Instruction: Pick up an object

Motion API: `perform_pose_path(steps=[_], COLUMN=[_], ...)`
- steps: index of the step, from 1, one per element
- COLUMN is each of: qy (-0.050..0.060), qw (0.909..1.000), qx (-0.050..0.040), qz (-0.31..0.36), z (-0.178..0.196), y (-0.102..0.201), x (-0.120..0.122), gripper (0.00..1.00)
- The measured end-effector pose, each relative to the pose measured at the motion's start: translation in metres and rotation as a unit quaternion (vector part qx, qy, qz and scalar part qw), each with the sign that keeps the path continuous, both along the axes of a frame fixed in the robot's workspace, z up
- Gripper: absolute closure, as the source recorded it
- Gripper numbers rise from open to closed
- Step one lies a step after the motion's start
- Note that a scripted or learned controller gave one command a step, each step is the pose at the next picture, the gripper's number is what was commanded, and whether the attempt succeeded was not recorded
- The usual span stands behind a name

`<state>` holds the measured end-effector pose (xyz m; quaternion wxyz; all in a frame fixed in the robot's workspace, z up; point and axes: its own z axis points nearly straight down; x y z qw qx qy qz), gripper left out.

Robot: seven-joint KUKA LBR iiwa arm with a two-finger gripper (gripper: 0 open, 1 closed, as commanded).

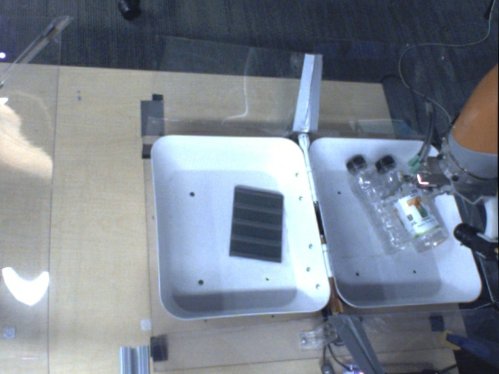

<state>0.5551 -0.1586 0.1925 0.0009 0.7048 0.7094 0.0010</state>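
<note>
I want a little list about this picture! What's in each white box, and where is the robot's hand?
left bin: one dark ribbed block, lying flat near the middle
right bin: two clear bottles with black caps, lying side by side; a labelled clear bottle beside them
arm: comes in from the right, over the right bin
gripper: above the bottles, by the labelled one
holding anything: cannot tell

Wooden bench (pixel 86 232) under two white bins (pixel 179 287)
</note>
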Motion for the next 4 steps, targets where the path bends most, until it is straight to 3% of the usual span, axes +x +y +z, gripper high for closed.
perform_pose_path(steps=[1, 2, 3, 4], qy=[-0.017, -0.002, -0.003, -0.003], qw=[0.9975, 0.9949, 0.9936, 0.9936], qx=[-0.0050, -0.0013, -0.0013, -0.0013], qz=[0.069, 0.101, 0.113, 0.113], z=[-0.044, -0.085, -0.105, -0.105], y=[-0.027, -0.038, -0.014, -0.014], x=[0.025, 0.054, 0.078, 0.078], gripper=[0.00, 0.00, 0.00, 0.00])
